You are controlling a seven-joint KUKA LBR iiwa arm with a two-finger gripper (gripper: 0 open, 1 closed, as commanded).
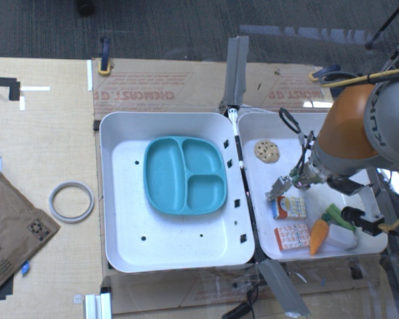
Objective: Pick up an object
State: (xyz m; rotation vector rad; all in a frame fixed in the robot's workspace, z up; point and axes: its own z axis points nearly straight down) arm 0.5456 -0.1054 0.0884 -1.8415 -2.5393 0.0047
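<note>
In the right bin (253, 178), the gripper (276, 190) hangs low over the floor, with the grey arm (359, 131) and its orange band reaching in from the right. Whether the pincer is apart or together cannot be told at this angle, and nothing is visibly between its tips. The pick therefore appears not yet done: every item lies on the bin floor.

The nearest candidate is the small carton (290, 208), which lies just beside the gripper, on the side nearer the camera and slightly right. A second flat packet (292, 236) lies past it, with the carrot (318, 236) alongside. The cookie (266, 151) sits near the far wall, apart from the gripper. The left bin (120, 198) holds a teal divided plate (185, 175).

Remaining, by judgement: closing on one item and lifting it.
</note>
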